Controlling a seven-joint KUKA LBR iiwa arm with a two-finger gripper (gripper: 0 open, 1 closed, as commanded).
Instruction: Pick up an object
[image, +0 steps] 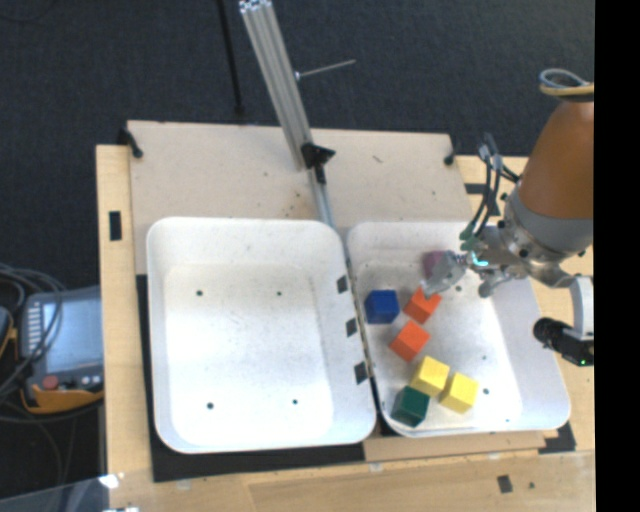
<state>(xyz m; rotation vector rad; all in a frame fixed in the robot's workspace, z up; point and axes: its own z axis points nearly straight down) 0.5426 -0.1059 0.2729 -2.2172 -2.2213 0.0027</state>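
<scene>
**Nothing picked up yet**

While your green block (410, 405) and yellow blocks (445, 383) sit nearest in the right bin (530, 385), the gripper (447, 277) hovers past the orange block (424, 305); can't tell whether its fingers are spread.

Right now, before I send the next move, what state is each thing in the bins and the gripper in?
Blue cube: resting in right bin, free.
Upper orange cube: tilted, beside the gripper.
Lower orange cube: resting, free.
Two yellow cubes: touching each other.
Green cube: against the bin's near wall.
Gripper: low over the right bin, nothing visibly held.
</scene>
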